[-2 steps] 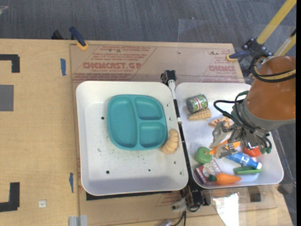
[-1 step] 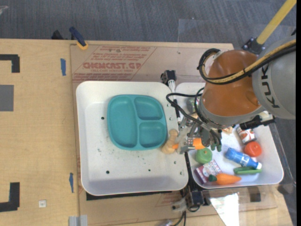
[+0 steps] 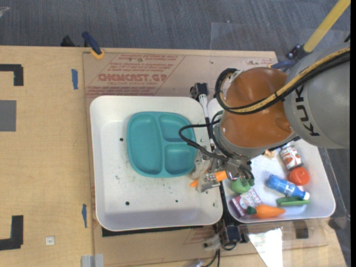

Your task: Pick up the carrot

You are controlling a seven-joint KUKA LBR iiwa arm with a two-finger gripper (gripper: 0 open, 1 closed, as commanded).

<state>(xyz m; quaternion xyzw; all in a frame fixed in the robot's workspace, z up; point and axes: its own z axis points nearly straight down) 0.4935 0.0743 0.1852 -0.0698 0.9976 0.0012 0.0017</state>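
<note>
My gripper (image 3: 210, 177) hangs below the orange-banded wrist, over the front right corner of the left bin (image 3: 105, 149), beside the wall between the two bins. A small orange carrot (image 3: 221, 176) lies crosswise between its metal fingers. One orange end sticks out to the right, and a thin orange tip pokes out to the left near the teal plate. The fingers are shut on it. The wrist hides most of the carrot's middle.
A teal divided plate (image 3: 158, 143) lies in the left bin. The right bin (image 3: 328, 204) holds a second orange carrot-shaped toy (image 3: 271, 211), a blue tube (image 3: 285, 186), a red ball (image 3: 299, 176), a small can (image 3: 290, 157), a green piece (image 3: 241, 185) and a purple packet (image 3: 245, 200).
</note>
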